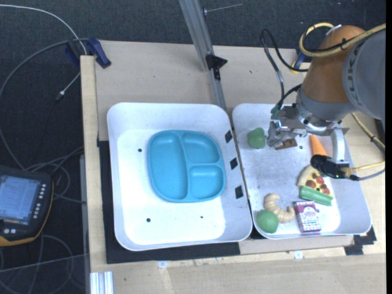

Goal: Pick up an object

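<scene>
My gripper (283, 138) hangs over the upper middle of the right bin (269, 176), pointing down. A small green ball (256, 138) lies just to its left, apart from it. An orange carrot (318, 146) lies to its right, partly behind the wrist. Lower in the same bin are a pizza slice (315, 181), a green pod (315, 195), a pink box (307, 217), a beige grub-shaped toy (279, 206) and a larger green ball (267, 221). Nothing shows between the fingers.
The left bin (125, 164) holds a blue divided plate (186, 165). A metal pole (197, 23) slants up from between the bins. Cables and a black connector (327, 165) trail over the right bin's right side. A teach pendant (21, 201) lies off the bench at left.
</scene>
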Action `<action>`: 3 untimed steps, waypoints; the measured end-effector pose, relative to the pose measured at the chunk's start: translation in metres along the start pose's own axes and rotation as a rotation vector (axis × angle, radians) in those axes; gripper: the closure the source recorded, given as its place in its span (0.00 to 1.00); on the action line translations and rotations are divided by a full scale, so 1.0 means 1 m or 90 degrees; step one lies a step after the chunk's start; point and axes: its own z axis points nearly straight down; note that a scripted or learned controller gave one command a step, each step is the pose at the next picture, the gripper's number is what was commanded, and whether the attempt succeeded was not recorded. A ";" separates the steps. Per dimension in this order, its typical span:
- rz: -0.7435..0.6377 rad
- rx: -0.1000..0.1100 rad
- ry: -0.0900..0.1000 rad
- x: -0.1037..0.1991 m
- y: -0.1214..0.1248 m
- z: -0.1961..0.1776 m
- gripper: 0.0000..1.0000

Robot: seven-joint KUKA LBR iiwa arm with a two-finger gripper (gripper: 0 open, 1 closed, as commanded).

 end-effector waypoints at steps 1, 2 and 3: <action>0.000 -0.001 0.000 0.003 0.002 -0.065 1.00; 0.000 -0.001 -0.001 0.003 0.004 -0.120 1.00; -0.002 0.007 0.002 0.050 -0.019 -0.100 1.00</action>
